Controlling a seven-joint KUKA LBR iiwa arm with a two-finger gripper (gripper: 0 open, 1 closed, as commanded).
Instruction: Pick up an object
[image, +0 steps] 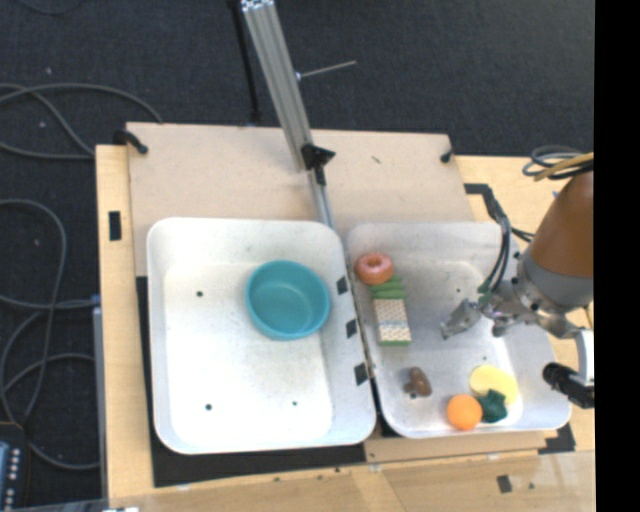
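surface tan, carrying two shallow white bins side by side. left bin holds one item: a teal bowl, upright, sitting a little above the bin's centre toward its right wall. right bin holds the rest. arm reaches in from the right, orange band over grey wrist, above the bin's right half. end effector hangs low over the bin's middle, pointing left, with bare bin floor around it; whether its fingers are apart or together cannot be told from this angle, and nothing is seen between them. along the right bin's left wall: a speckled tan sponge-like block, a green piece touching its top edge, and a pink doughnut-shaped ring just above that. near the bin's lower right corner, a cluster: yellow object, orange ball, dark green piece, all touching or nearly so. small brown object lies alone, between the block and the cluster.
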